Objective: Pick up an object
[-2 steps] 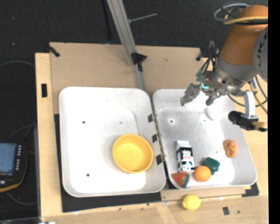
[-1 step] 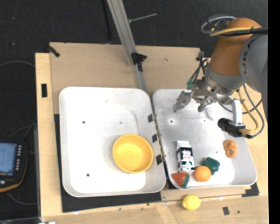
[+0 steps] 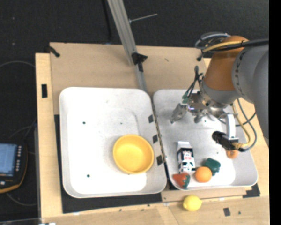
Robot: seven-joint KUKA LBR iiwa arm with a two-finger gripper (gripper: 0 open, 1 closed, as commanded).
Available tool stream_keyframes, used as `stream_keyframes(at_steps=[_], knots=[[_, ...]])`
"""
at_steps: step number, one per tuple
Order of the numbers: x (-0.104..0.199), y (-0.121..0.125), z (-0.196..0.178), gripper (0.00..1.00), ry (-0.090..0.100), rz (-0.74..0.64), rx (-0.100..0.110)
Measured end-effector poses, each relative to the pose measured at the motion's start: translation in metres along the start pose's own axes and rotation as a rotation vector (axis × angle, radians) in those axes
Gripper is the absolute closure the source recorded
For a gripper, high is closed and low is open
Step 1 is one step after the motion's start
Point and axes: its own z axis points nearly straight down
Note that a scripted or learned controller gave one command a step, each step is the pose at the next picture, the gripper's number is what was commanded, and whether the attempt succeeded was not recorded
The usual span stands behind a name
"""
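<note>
The jaws point(image 3: 187, 112) hang spread and empty over the right bin point(image 3: 243, 172), right of frame centre. The small toy car point(image 3: 185, 157) lies just below them, its long axis running up-down in frame.

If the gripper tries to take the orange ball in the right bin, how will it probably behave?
The orange ball looks round and smooth, so it may roll or slip out from between fingers. It sits close between a green piece and a red piece near the right bin front wall, so those might block its rolling, yet crowd the gripper.
</note>
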Motion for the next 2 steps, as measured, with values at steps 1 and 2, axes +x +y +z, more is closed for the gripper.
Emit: stream_keyframes(at_steps=[1,2], knots=[[-0.002,-0.001,0.053,0.00,0.000,0.000,-0.001],[-0.002,0.001,0.038,1.00,0.002,0.006,-0.008]])
